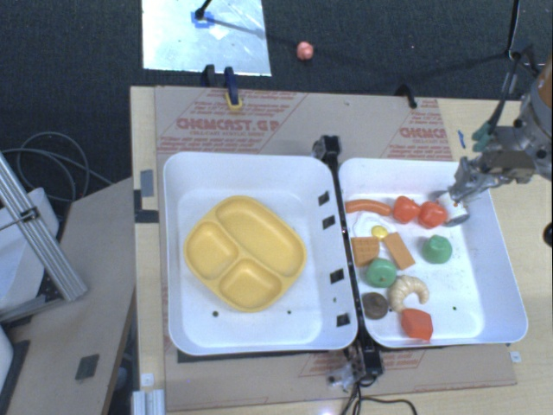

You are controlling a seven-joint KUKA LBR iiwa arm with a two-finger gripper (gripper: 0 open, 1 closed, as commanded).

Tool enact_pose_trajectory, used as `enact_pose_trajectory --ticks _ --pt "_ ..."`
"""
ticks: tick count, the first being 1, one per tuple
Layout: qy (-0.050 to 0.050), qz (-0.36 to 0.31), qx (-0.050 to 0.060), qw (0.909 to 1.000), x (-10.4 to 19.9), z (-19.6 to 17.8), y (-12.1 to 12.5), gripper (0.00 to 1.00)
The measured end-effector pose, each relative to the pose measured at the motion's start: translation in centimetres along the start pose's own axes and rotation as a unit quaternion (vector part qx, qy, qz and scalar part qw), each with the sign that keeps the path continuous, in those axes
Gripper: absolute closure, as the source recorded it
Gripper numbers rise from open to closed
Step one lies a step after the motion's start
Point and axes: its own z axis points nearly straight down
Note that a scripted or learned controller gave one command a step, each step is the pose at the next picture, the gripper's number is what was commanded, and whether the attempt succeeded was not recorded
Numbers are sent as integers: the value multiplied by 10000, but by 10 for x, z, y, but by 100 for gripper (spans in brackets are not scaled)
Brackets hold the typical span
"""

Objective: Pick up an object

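From the camera above the bench (285, 115), I see my end effector (458, 199) reaching in from the right, low over the far side of the right bin (505, 271). It is just beside a small red tomato-shaped toy (433, 214) — maybe touching it, I can't be sure. I can't tell if my end effector is spread wide or pinched together; that part is too small and blurry.

The red toy is the closest thing to me, so I think it is the one to pick up. It sits near the back of the right bin, right next to another orange-red round toy (404, 208) and an orange sausage (369, 206). It looks like smooth, hard plastic, light and round. Round and shiny means slippery, I guess, so I would squeeze it across its fat middle and not near the top.

More toy food lies in the same bin: a green round cup shape (437, 249), a green ball (380, 272), a tan cracker (399, 251), a waffle square (365, 250), a curved cream croissant (409, 291), a brown cookie (374, 304) and a red block (416, 323).

The left bin (186, 318) holds a yellow tray (245, 252) with three dips — smooth and shiny.
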Motion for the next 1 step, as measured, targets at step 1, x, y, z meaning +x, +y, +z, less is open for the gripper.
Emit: enact_pose_trajectory --ticks 1 --pt "-15 55 -58 10000 -55 -126 -6 100"
